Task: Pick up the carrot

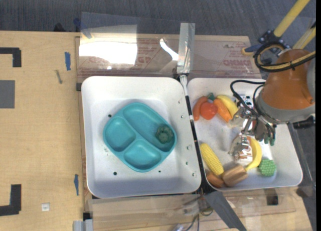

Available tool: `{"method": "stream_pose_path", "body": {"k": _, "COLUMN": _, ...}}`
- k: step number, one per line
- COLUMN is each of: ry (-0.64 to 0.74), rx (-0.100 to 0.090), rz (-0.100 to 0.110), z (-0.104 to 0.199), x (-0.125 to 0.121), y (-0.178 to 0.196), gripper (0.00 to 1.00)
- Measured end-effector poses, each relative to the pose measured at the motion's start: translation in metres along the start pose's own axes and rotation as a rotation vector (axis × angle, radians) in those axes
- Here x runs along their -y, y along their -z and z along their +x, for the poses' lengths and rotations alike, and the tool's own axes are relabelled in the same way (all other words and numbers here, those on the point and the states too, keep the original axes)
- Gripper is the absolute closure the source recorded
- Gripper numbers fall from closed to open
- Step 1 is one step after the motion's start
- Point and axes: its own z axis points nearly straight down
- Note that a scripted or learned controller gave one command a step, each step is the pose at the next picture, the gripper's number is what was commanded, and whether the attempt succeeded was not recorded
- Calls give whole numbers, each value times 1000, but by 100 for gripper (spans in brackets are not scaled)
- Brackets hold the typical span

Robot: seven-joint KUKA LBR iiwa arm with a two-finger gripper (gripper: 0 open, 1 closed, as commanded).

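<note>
Orange tapered plastic carrot [224, 111] in right shallow white bin [293, 175], upper part, between red tomato [206, 108] and yellow banana [227, 103]; jaws [242, 143] low over bin centre, opening cannot tell

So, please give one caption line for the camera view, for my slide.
Gripper hovers over right bin of toy food, near carrot; teal plate sits left.

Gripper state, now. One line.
Gripper: low in the right bin, over the banana; cannot be told whether open or closed, and no carrot visible in it.
</note>
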Motion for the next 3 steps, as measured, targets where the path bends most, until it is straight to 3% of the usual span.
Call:
{"method": "stream_pose_path", "body": {"k": 1, "ry": -110, "rx": 1, "rz": 0, "z": -39, "x": -28, "y": -23, "gripper": 0}}
{"method": "stream_pose_path", "body": {"k": 2, "ry": -191, "rx": -34, "rz": 14, "z": -72, "x": -47, "y": -23, "gripper": 0}}
{"method": "stream_pose_path", "body": {"k": 3, "ry": -468, "rx": -46, "rz": 13, "z": -73, "x": -58, "y": -23, "gripper": 0}}
